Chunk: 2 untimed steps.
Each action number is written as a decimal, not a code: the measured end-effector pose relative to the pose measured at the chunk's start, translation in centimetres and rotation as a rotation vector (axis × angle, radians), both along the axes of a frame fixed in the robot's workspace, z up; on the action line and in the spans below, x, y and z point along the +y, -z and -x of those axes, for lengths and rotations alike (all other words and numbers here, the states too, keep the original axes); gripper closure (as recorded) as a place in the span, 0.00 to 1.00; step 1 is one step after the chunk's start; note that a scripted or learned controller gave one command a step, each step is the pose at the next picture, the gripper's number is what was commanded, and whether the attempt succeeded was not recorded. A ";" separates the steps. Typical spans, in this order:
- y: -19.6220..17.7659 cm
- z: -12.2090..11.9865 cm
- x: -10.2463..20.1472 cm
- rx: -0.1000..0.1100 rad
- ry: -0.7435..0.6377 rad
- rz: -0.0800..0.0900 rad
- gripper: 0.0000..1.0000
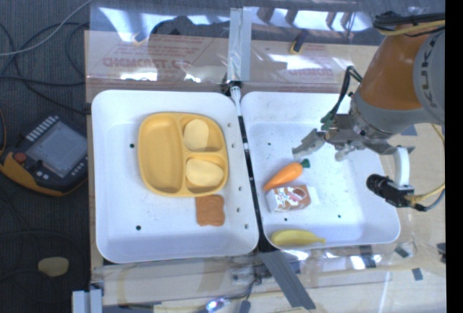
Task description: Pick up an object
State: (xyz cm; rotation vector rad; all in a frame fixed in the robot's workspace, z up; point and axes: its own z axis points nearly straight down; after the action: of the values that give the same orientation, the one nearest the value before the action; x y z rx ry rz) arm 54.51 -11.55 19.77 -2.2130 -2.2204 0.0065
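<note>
My gripper (pixel 325 149) hangs over the middle of the right bin (pixel 376 221), its two fingers spread apart with nothing between them, so it is open. An orange carrot with a green tip (pixel 283 175) lies just below and left of the left finger (pixel 307 144), apart from it. Below the carrot sits a small red-and-white packet (pixel 289 197). A yellow banana (pixel 297 237) rests along the bin's front wall. The arm's orange band (pixel 394 73) rises up and to the right.
The left bin (pixel 116 232) holds a yellow divided tray (pixel 160 154) with two pale round pieces (pixel 196 134) (pixel 204 172) in its right compartments, and a brown cracker (pixel 210 210) lies in front of it. A black cable fitting (pixel 388 189) hangs beside the arm.
</note>
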 end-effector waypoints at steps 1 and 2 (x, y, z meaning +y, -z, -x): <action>10.5 -0.3 0.7 -0.004 -0.068 0.000 0.00; 9.8 -0.1 0.6 0.002 -0.068 -0.001 1.00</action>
State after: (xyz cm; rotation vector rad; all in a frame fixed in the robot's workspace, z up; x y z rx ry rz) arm 54.60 -10.94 9.94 -2.1352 -2.2922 0.0080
